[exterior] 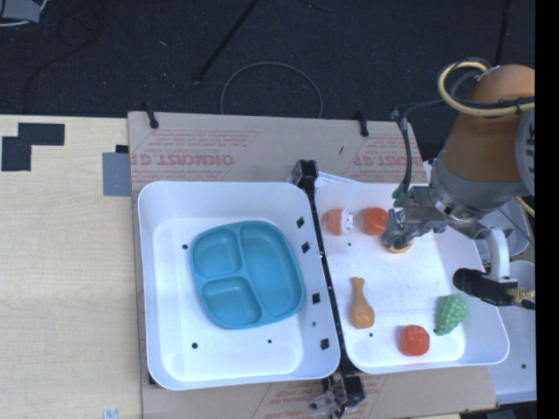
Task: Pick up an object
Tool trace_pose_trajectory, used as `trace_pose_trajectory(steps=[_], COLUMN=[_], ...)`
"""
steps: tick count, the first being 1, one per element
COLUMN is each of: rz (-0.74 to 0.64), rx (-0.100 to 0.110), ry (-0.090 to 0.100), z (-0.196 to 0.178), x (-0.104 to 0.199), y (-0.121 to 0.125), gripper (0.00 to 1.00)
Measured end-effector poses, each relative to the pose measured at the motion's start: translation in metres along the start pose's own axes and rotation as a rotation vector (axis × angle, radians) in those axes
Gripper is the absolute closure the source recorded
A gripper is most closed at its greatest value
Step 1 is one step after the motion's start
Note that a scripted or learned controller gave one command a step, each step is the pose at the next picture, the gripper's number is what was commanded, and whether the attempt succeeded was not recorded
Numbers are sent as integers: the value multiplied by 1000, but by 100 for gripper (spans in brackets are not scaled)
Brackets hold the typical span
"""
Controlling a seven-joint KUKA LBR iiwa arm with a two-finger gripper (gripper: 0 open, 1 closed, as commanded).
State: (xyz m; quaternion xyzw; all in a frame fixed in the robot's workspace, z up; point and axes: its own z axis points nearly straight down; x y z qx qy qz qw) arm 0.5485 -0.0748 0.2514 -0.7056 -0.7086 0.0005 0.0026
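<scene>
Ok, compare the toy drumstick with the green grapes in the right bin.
The toy drumstick is tan-orange, slender and long, and lies near the bin's middle. The green grapes are green, bumpy and stubby, and lie near the bin's right edge. Both are play food lying in the right bin.

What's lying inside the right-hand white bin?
The right bin holds toy food: a drumstick, tomato, green grapes, and two orange pieces. The gripper covers another orange item.

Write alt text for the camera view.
A grey and orange robot arm lowers its gripper onto a small orange object in the right bin, near a tomato, grapes and a drumstick. The left bin holds a blue divided plate.
</scene>
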Motion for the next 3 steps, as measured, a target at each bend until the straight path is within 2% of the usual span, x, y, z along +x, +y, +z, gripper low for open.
trace_pose_trajectory(steps=[2,3], rz=[0,1], rx=[1,2], ry=[-1,-2], z=[19,32], x=[114,168], y=[16,15], gripper=[100,100])
